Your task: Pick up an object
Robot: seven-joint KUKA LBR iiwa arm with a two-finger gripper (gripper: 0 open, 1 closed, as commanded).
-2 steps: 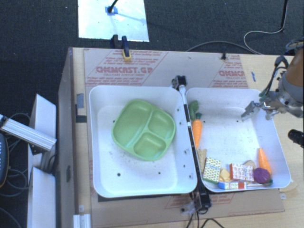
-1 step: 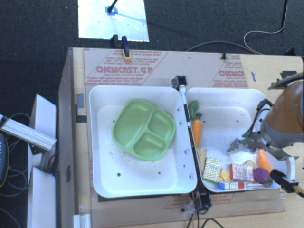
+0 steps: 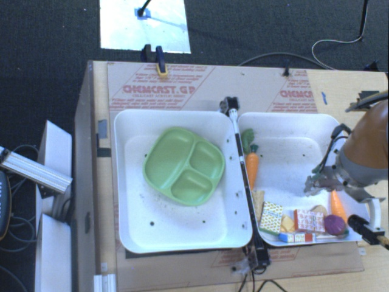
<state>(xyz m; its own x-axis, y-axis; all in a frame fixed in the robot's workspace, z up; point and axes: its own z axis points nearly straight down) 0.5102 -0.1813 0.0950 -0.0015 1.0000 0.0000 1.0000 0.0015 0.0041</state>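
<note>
In the right bin [image 3: 285,132], a toy carrot with a green top [image 3: 251,166] lies along the left wall. A second orange carrot [image 3: 337,204] lies near the front right, with a purple toy [image 3: 334,224] just below it. Small printed boxes [image 3: 309,220] and a yellow-patterned packet [image 3: 271,215] sit along the front wall. My gripper [image 3: 320,185] hangs low over the right side of this bin, just left of and above the second carrot. I see nothing between its fingers.
The left bin [image 3: 130,224] holds a green divided plate [image 3: 183,165]. A black bar [image 3: 240,163] runs along the seam between the bins. The grey arm with its orange band [image 3: 368,142] covers the right bin's right wall.
</note>
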